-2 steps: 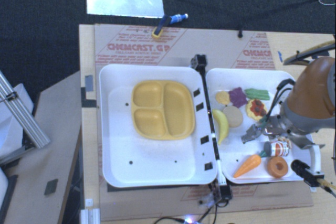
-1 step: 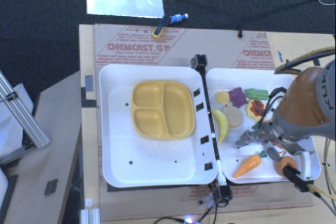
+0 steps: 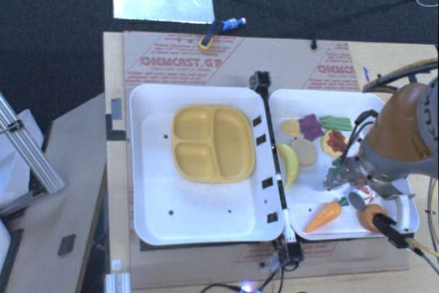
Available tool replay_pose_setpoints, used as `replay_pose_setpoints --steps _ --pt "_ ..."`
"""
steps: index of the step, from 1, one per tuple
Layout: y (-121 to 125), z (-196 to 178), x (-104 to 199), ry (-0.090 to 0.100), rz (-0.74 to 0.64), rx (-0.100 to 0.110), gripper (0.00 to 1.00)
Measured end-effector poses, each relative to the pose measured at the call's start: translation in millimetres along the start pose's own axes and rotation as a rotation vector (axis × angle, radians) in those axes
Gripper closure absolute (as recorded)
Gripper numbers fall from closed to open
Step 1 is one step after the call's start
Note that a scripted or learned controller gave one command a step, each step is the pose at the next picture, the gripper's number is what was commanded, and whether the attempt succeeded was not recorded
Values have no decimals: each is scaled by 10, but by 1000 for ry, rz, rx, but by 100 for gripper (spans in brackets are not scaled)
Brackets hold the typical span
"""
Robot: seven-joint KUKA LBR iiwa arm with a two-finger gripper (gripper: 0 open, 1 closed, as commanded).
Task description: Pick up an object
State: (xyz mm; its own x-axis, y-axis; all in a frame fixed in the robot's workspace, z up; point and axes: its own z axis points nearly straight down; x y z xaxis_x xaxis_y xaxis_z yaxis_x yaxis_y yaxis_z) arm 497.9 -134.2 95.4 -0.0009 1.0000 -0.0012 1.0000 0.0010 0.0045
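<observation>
Arm: the grey arm [image 3: 405, 127] with its orange band came in from the right edge of the frame and hung over the right bin.
Gripper: the gripper [image 3: 341, 177] was low over the middle of the right bin, just above the carrot; whether it was wide or narrow could not be told, and nothing could be seen held in it.
Right bin: the white bin [image 3: 302, 101] sat right of centre and held the toy food.
Carrot: an orange carrot [image 3: 324, 215] lay aslant near the lower edge of the right bin, below and a little left of the gripper.
Banana: a yellow banana [image 3: 288, 162] lay along the left wall of the right bin.
Pale disc: a round beige piece [image 3: 304, 151] was just beside the banana, to its right.
Purple piece: a purple item [image 3: 311, 126] lay in the upper part of the right bin, with a green item [image 3: 335, 123] to its right.
Orange ball: a round orange thing [image 3: 371, 216] was in the lower right corner of the right bin.
Left bin: the white bin [image 3: 147, 168] filled the centre of the frame.
Tray: a yellow divided tray [image 3: 212, 142] lay flat in the upper middle of the left bin.
</observation>
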Motion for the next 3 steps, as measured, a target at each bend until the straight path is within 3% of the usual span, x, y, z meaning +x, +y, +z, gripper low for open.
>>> replay_pose_setpoints --steps 2,3 --pt "132 -1184 -61 -1 -3 -4 100" --pt "144 -1295 -62 0 -3 1 100"
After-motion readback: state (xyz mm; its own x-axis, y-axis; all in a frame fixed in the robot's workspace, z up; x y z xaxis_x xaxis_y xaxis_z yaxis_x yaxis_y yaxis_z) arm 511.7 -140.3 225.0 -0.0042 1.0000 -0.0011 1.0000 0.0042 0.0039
